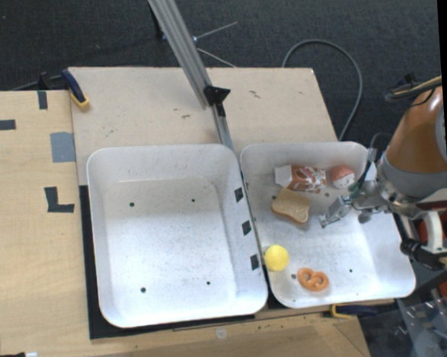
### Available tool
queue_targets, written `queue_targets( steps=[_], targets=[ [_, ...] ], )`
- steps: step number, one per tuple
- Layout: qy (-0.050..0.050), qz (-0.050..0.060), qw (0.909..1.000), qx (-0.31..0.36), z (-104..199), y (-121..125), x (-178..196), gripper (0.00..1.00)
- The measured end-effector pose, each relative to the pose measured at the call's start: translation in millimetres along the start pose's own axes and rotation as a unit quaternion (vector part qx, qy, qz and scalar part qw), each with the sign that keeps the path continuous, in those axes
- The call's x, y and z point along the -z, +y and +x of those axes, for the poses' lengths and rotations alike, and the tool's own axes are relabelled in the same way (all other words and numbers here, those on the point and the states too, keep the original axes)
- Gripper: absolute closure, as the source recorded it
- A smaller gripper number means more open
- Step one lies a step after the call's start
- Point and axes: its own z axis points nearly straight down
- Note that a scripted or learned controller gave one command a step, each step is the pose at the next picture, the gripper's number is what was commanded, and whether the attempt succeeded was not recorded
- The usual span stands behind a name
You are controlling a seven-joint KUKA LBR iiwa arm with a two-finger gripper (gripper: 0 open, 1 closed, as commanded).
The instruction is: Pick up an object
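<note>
Tan bread slice (291,206) lies flat in the right bin (383,277), just left of the gripper (331,217), not touching. Can't tell gripper state. Red/white packet (309,177) & pinkish ball (342,176) sit above-left, near the far wall. Yellow ball (275,257) and orange pretzel (313,280) below-left. Left bin (166,224) well left, on a wood bench (28,226). Bare bin floor below the gripper.

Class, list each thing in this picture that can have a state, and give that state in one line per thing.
Gripper: low over the right bin, holding nothing.
Bread slice: lying flat, free, just left of the gripper.
Yellow ball: resting against the right bin's left wall.
Pretzel: lying flat near the front edge.
Packet: lying at the back.
Left bin: upright.
Right bin: upright.
</note>
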Motion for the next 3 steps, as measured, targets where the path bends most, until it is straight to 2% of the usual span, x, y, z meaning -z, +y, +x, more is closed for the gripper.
queue_targets(
  steps=[1,2,3],
  targets=[
    [-0.001,-0.002,1.0,0.0,1,0,-53,0.0],
    [-0.001,-0.003,1.0,0.001,1,0,-41,1.0],
    [-0.002,-0.007,1.0,0.001,0,5,21,1.0]
  ],
)
